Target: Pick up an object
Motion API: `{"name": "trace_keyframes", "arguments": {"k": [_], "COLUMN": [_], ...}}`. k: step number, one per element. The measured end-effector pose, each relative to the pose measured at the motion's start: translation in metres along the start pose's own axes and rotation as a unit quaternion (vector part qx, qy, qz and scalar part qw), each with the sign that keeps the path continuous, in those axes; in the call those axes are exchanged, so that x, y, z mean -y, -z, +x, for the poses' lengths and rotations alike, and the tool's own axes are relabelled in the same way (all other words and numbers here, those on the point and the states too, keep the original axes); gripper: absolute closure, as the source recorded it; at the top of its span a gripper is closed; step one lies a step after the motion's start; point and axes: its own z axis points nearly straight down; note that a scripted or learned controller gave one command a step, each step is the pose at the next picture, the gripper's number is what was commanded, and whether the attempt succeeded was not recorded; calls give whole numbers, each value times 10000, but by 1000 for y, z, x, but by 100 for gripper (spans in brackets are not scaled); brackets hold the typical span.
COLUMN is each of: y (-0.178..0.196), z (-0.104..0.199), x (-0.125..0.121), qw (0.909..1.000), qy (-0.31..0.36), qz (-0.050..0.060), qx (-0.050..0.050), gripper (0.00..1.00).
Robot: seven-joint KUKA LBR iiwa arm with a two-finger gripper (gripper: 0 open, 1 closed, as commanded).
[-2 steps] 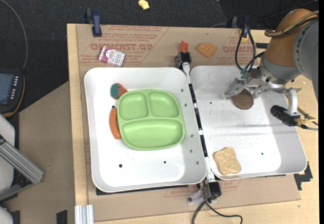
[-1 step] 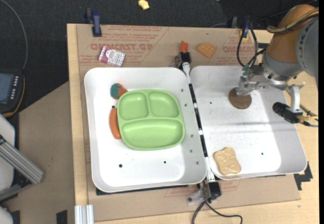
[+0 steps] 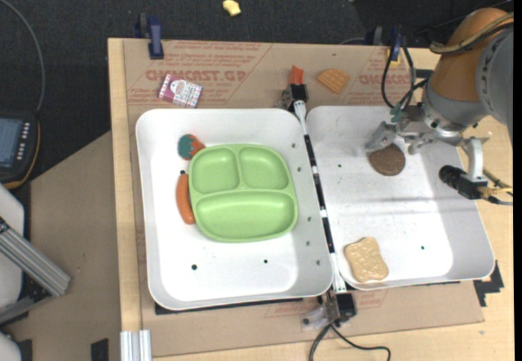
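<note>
We note the claw [image 3: 393,139] low in the right white bin [image 3: 444,253], directly above a round brown cookie-like disc [image 3: 387,161] near the bin's far side; we cannot tell how the claw is set. A tan biscuit-shaped piece [image 3: 365,260] lies at that bin's near left corner. The left white bin [image 3: 163,261] carries a green three-compartment plastic plate [image 3: 242,192], an orange sausage-shaped toy [image 3: 185,198] touching its left edge.

The right bin [image 3: 457,245] has lots of bare floor in the middle. A brown round cookie [image 3: 387,161] blocks the top, and a tan cracker [image 3: 366,260] sits in its near corner.
</note>
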Motion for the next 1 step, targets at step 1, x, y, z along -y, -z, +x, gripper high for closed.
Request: {"name": "trace_keyframes", "arguments": {"k": [1], "y": [-12], "z": [9], "x": [6], "qw": [10000], "qy": [-3], "qz": [31], "qx": [-5], "gripper": [0]}}
